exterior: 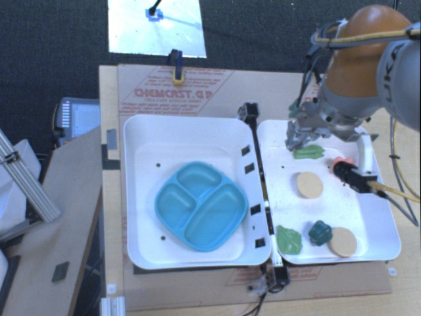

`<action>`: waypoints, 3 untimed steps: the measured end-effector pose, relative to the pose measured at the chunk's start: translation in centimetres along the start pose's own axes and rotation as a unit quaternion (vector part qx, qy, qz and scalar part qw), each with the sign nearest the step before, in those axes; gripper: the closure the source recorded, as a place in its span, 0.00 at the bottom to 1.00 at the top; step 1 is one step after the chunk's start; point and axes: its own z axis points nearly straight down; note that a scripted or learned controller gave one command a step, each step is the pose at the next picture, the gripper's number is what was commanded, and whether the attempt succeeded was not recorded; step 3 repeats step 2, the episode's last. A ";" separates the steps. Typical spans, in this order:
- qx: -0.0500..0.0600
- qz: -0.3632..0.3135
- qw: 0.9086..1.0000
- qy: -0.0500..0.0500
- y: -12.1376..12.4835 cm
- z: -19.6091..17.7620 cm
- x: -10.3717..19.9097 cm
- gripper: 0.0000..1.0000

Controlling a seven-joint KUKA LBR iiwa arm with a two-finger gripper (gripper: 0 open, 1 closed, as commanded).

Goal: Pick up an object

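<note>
The camera view looks down at a slant on two shallow white bins set side by side on a bench. The left bin (pixel 141 176) fills the middle of the frame and holds a blue divided plate (pixel 200 206), lying flat slightly below the bin's centre, its three compartments facing up.

The right bin (pixel 388 239) sits in the right half of the frame. Several small things lie in it. A green elongated piece (pixel 310 153) rests near the bin's upper edge. Below it lies a tan disc (pixel 309 185), roughly mid-bin. Along the lower edge, from left to right, are a green leafy piece (pixel 288 240), a dark teal lump (pixel 320 232) and a second tan disc (pixel 343 241); the teal lump touches this second disc. A small orange-red piece (pixel 339 162) shows at the right of the green elongated piece, next to a black part of the arm's fittings.

The arm (pixel 368 51) comes in from the upper right, its orange band prominent. The gripper (pixel 297 139) hangs over the upper part of the right bin, just beside and above the green elongated piece. Whether it is released or clenched cannot be told from this angle, and nothing is plainly seen held by it.
</note>
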 end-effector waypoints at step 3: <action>-0.001 0.001 1.000 0.000 3.9 1.3 9.2 1.00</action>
